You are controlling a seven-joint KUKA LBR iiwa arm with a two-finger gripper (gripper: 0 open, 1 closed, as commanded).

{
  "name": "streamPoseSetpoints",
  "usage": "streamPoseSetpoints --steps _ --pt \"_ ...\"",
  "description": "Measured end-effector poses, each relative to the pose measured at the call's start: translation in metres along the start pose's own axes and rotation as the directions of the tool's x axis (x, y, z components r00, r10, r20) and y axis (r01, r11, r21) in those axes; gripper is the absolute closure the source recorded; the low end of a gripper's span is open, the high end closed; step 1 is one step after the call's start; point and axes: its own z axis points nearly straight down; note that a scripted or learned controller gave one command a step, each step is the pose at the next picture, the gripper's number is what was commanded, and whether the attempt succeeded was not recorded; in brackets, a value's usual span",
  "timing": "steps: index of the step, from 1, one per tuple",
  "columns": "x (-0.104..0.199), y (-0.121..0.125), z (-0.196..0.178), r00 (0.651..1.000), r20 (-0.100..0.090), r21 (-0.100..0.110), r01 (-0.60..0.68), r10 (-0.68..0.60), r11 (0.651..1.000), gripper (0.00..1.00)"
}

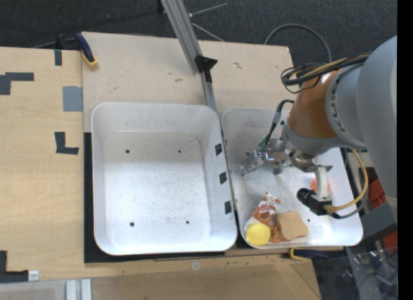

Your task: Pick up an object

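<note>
My gripper (261,160) hangs low over the middle of the right bin (244,130), pointing toward the bin's left wall, with bare white floor under it. Several objects lie at the bin's near end: a yellow ball (258,234), a tan block (292,226) and a red and white packet (264,211). A small orange and white piece (320,182) sits by the right wall, partly behind the wrist. All of these are apart from the gripper, nearer the front edge.
The left bin (155,176) sits beside the right one, sharing a raised divider. A metal pole (184,24) slants across the bench from the top. Cables loop behind the grey and orange arm (322,111) at the right.
</note>
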Motion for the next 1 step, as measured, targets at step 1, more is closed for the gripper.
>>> streamPoseSetpoints --steps 1 --pt "0.0007 0.0014 -0.0138 1.0 0.0 -0.005 0.002 -0.002 1.0 1.0"
